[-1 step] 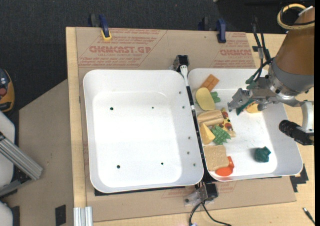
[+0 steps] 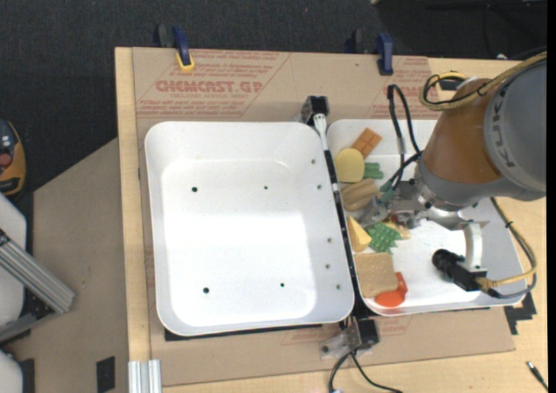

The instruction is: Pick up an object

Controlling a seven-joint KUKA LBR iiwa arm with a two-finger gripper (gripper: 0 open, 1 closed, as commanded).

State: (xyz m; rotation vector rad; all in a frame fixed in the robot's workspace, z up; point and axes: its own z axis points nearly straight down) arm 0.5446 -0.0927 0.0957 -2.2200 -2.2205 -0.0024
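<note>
While the arm leans over the right bin, the contents stand as listed, left to right:

- Counter [image 2: 139, 209]: brown board bearing both bins.
- Left bin [image 2: 234, 226]: white, shallow, at 9 o'clock of the cluster.
- Right bin [image 2: 434, 296]: white; all candidate items crowd its left wall.
- Yellow round piece [image 2: 350, 164]: at 12 o'clock of the cluster, an orange block [image 2: 368, 140] just beyond it.
- Tan square block [image 2: 376, 274]: at 6 o'clock, a red piece [image 2: 392, 296] touching its lower corner.
- Green leafy piece [image 2: 380, 236]: mid-cluster, close below the hand.
- Hand [image 2: 395, 209]: low over the cluster; whether spread or pressed together cannot be told; nothing seen pinched.
- Handling judgement: the items touch; a drop straight onto one piece, away from the bin wall, likely serves best, the tan square block offering the freest edges.
</note>
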